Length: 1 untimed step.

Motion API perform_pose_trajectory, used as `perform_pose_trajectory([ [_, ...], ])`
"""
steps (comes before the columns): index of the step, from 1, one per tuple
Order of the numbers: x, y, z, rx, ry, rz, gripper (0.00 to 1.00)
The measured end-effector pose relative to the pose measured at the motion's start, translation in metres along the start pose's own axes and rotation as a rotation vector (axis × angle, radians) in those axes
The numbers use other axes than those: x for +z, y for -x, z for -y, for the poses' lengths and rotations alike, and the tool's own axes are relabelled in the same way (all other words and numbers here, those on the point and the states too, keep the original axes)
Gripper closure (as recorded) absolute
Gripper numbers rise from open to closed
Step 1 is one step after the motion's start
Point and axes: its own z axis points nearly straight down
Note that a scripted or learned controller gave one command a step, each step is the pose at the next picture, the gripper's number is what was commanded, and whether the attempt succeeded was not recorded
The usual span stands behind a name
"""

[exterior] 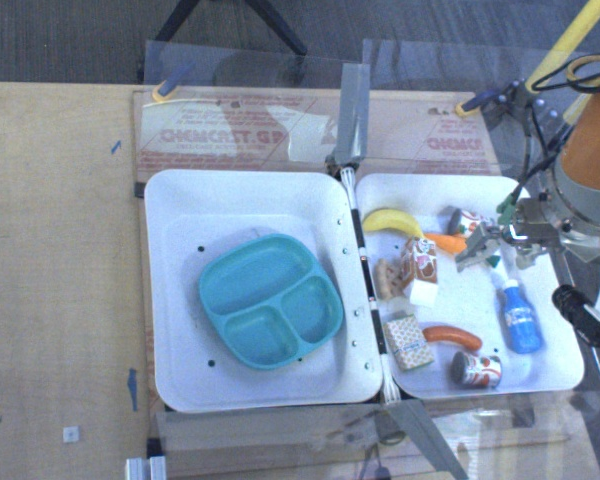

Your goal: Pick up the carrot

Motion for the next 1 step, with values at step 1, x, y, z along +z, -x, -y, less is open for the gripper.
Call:
perform_pose_trajectory([
  [1, 0.1328, 0.0243, -0.0160, 0.079, 0.001, 0.000, 0.00],
])
